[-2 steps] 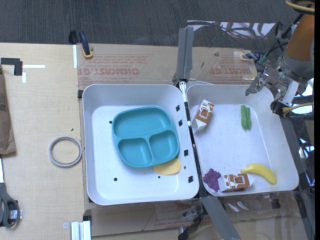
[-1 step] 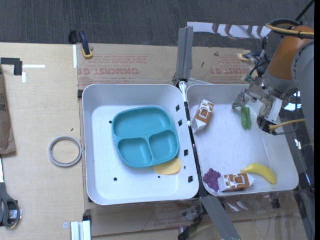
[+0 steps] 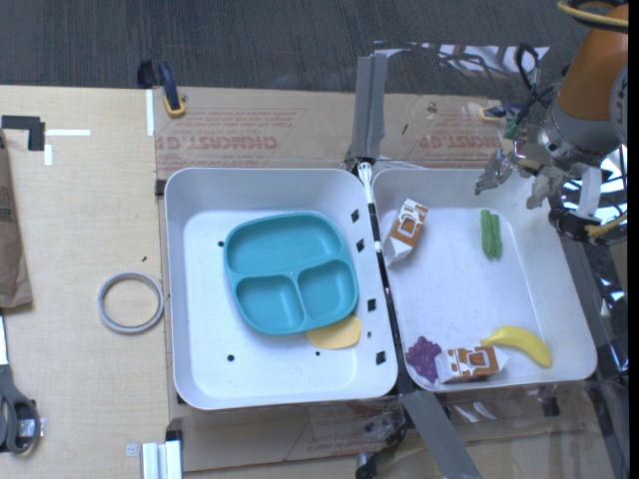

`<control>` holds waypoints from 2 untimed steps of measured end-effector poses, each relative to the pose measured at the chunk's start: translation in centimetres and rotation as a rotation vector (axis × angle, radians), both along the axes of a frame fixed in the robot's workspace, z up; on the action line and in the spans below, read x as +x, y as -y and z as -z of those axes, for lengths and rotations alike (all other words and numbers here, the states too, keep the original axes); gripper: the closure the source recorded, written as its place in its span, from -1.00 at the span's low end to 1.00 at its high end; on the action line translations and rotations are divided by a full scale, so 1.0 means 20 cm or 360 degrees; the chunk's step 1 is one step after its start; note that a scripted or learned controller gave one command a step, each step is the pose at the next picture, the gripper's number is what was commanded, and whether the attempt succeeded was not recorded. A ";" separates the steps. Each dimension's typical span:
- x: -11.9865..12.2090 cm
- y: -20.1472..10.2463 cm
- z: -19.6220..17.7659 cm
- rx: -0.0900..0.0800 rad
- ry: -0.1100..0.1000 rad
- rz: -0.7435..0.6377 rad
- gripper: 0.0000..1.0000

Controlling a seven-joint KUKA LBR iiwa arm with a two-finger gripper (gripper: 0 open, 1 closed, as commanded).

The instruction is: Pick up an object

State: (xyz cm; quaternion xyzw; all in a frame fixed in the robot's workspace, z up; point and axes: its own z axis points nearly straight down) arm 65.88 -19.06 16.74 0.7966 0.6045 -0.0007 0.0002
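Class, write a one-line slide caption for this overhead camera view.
Grey arm's gripper hovers above right white bin holding green bean pod, yellow banana; left bin holds blue divided tray.

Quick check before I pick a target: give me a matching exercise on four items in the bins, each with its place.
Things:
1. blue divided tray
2. green bean
3. banana
4. purple grapes

Places:
A. right bin, far part, near the end effector
B. left bin, middle
C. right bin, near left corner
D. right bin, near right corner

Pairs: 1-B, 2-A, 3-D, 4-C
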 end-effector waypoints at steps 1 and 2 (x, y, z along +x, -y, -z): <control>0.00 0.05 0.38 0.0001 0.0001 0.0050 -1.00; 0.00 0.05 0.33 0.0000 0.0002 0.0052 1.00</control>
